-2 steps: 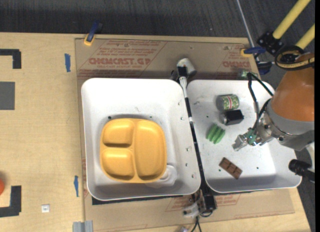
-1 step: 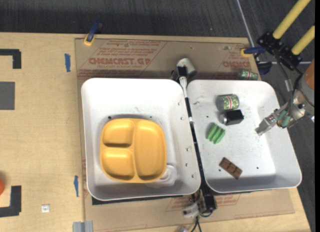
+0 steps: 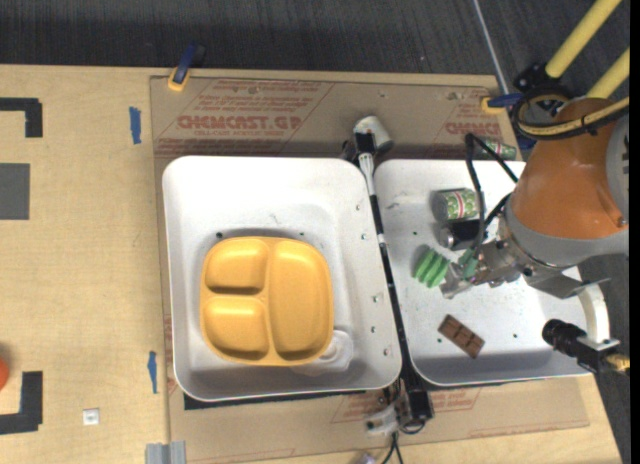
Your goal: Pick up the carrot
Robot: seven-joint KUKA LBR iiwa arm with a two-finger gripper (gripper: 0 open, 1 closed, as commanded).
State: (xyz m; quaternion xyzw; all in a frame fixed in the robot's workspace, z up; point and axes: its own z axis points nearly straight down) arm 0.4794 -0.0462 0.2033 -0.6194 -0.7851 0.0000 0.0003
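Note:
My gripper (image 3: 466, 272) is low in the right bin (image 3: 520, 352), near its middle. Its tip sits just right of a green ribbed object (image 3: 432, 268), close to it or touching it. The arm's orange band (image 3: 570, 187) and grey wrist cover the bin's right part and hide what lies beneath.
A green can (image 3: 458, 203) lies at the back of the right bin and a brown bar (image 3: 462, 336) near its front. The left bin (image 3: 190, 252) holds a yellow divided plate (image 3: 268, 298). A small red-orange thing (image 3: 3, 374) shows at the bench's far left edge, cut off.

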